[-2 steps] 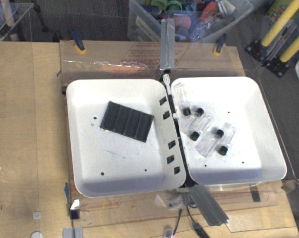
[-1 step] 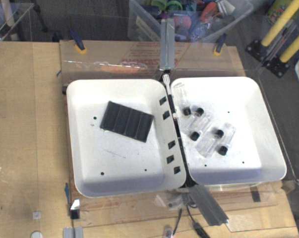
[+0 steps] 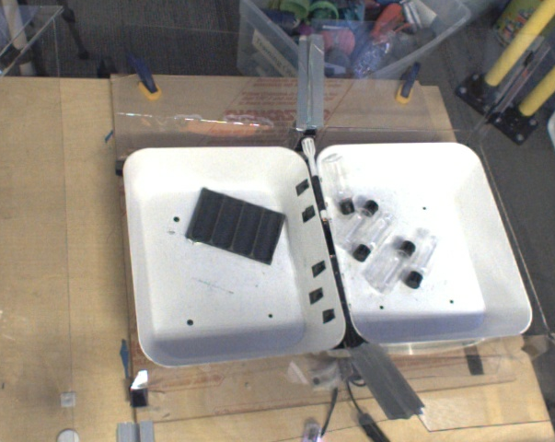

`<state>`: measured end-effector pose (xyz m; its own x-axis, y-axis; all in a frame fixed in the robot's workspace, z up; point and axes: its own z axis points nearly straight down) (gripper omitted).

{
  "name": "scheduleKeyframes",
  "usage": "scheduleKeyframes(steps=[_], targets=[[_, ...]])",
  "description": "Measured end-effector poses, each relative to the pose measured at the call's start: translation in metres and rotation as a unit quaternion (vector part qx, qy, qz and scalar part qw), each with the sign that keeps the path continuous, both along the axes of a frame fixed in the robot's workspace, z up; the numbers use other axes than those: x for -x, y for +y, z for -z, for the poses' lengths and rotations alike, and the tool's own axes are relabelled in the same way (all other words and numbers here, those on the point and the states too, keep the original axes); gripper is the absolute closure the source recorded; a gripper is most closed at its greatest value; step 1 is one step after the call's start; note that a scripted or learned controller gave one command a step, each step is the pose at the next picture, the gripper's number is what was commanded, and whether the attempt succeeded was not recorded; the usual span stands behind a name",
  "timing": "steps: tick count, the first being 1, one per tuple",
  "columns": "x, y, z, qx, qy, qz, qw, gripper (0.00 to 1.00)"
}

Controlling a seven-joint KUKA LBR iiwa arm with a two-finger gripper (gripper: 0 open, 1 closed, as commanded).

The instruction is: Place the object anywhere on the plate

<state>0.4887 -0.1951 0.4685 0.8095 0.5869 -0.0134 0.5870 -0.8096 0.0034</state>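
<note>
Bottles (image 3: 387,247), small clear ones with black caps, lie clustered in the right bin (image 3: 461,178), a few touching each other. Across the divider, the left bin (image 3: 157,247) holds a dark ribbed plate (image 3: 235,226), lying flat toward its far side with nothing on it. By my reading, the task has not begun: a bottle must yet be picked and carried left to the plate.
</note>
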Motion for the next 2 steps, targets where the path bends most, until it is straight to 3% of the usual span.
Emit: scheduleKeyframes(steps=[1, 2], targets=[[0.000, 0.001, 0.000, -0.0002, 0.000, -0.001, 1.0000, 0.00], [-0.001, 0.001, -0.010, 0.0008, 0.001, -0.003, 1.0000, 1.00]])
